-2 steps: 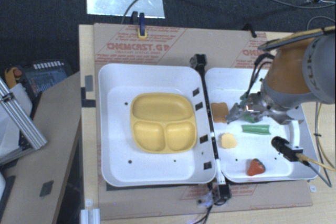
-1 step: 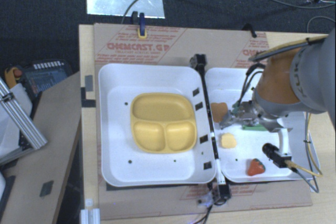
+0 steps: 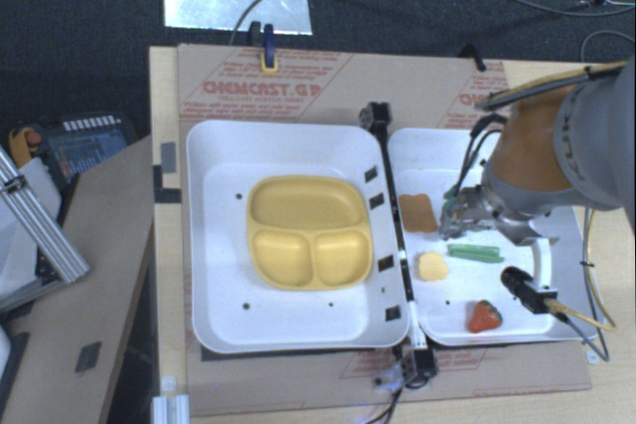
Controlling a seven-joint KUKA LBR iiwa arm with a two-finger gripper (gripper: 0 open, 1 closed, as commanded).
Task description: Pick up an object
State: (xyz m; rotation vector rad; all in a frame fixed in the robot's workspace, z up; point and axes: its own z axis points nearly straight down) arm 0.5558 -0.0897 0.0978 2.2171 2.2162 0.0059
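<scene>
Seeing gripper (image 3: 453, 221) low in the right bin (image 3: 422, 146), btwn brown piece (image 3: 417, 212) and green stick (image 3: 474, 253). I can't tell jaw state from here. Yellow tray (image 3: 308, 231) in left bin (image 3: 219, 204).

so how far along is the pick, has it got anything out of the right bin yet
Done: the arm has reached into the right bin, with the gripper low beside the brown piece. In hand: nothing visibly held. Left: the grasp and lift. The brown piece, green stick, pale yellow item and red item all lie on the bin floor.
</scene>
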